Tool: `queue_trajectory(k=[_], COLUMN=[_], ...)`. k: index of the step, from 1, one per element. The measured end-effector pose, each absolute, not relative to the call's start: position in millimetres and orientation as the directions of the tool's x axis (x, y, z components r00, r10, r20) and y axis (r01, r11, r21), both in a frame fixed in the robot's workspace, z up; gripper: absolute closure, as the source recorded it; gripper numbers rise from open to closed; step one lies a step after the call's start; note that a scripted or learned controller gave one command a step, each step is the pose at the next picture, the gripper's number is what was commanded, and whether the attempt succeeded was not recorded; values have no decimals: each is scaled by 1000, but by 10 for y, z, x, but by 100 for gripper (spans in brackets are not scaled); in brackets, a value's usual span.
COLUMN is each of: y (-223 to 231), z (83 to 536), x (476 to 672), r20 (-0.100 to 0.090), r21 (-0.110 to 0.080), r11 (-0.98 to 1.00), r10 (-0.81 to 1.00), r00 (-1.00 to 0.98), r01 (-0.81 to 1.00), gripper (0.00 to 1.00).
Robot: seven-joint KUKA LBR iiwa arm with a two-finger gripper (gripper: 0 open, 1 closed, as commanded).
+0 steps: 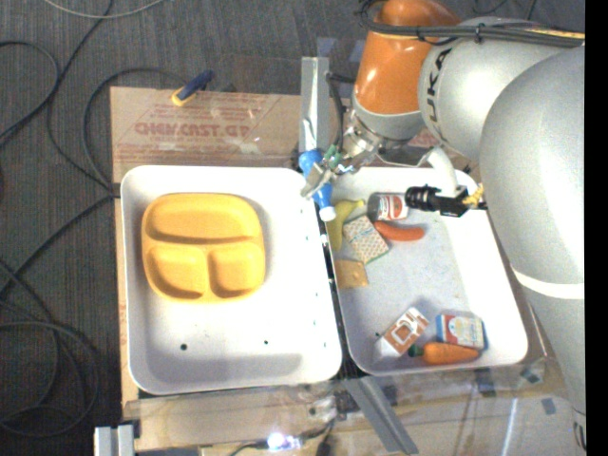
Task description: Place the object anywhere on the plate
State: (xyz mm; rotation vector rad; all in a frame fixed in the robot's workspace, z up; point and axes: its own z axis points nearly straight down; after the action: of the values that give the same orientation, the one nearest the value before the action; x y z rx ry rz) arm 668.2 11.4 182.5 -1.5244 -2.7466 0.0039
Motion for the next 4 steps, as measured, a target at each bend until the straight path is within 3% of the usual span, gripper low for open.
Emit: queue_trajectory(k=[1, 2, 3, 4], y=[651, -97, 1032, 1027], z=[1852, 2061, 1990, 1991], x=[6116, 6244, 5862, 5863], r20=[2, -1, 2, 2], r21=[-1, -1, -1, -1], r11=[692, 702, 754, 753], r10=[722, 712, 657, 658], r00=[-692, -702, -754, -753], r01=[722, 712, 657, 658], gripper=[100, 100, 100, 0])
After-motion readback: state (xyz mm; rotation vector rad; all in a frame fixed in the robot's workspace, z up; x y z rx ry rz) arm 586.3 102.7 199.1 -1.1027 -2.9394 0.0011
